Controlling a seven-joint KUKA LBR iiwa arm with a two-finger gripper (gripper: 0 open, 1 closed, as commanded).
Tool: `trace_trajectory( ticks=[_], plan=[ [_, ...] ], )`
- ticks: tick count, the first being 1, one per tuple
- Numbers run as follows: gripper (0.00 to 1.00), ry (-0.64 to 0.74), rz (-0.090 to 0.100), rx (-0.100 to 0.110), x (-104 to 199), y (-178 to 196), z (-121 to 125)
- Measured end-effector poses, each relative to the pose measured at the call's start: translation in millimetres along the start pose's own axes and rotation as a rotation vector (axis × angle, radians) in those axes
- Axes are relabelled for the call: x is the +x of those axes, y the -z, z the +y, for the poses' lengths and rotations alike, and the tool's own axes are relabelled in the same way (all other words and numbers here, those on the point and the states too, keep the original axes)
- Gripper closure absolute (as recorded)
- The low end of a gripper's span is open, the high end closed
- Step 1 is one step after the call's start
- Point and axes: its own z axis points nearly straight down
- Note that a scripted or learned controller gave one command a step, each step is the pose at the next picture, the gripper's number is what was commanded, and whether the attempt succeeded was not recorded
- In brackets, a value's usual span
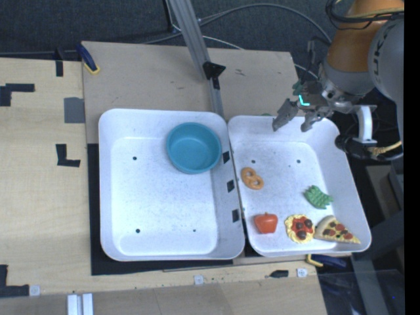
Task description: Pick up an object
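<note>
So far, nothing has been picked up. Your gripper hangs over the far edge of the right bin, near that bin's far right corner, with its two dark fingers spread apart and nothing between them. Below it the bin floor is bare; every candidate lies toward the near side.

Closest to the gripper is the pretzel, close to the bin's left wall, about midway along it. The green leafy piece sits toward the right wall. Along the near edge you have the red tomato-like piece, then the small round pizza and the pizza slice in the near right corner; those last two look to be touching, so they would be the more awkward grab.

In the left bin, the blue bowl rests by the far right corner.

I judge that the whole job remains: choosing an object, descending, closing and lifting.
</note>
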Motion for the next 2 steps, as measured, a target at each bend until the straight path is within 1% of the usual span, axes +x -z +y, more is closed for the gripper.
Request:
trace_trajectory(
  ticks=[1, 2],
  plan=[
    [0.00, 0.000, 0.000, 0.000, 0, 0, 0],
    [0.00, 0.000, 0.001, 0.005, 8, -60, 0]
  ],
)
